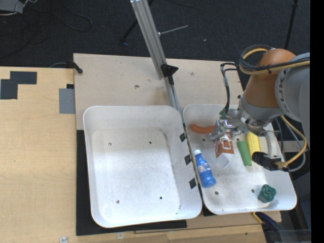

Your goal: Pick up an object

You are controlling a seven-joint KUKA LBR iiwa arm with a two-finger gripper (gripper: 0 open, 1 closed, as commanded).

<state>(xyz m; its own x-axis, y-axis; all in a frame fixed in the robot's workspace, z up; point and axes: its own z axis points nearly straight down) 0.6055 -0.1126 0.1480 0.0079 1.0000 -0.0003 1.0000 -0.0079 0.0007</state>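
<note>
My gripper (224,130) hangs low in the right bin (238,201), near its back middle. Directly below it, on its near side, a brown packet (224,147) with a white end touches or nearly touches the gripper. An orange sausage-shaped piece (201,129) lies to the gripper's left. To its right, a yellow corn cob (252,142) and a green stick (244,154) lie side by side. A blue bottle (204,169) rests along the bin's left wall. A dark green lump (267,193) sits at the front right corner.
The left bin (96,135) stands beside the right one, with black clips on the shared wall. A slanted metal rail (152,39) rises behind the bins. Cables loop around the arm's wrist (268,85) at the right.
</note>
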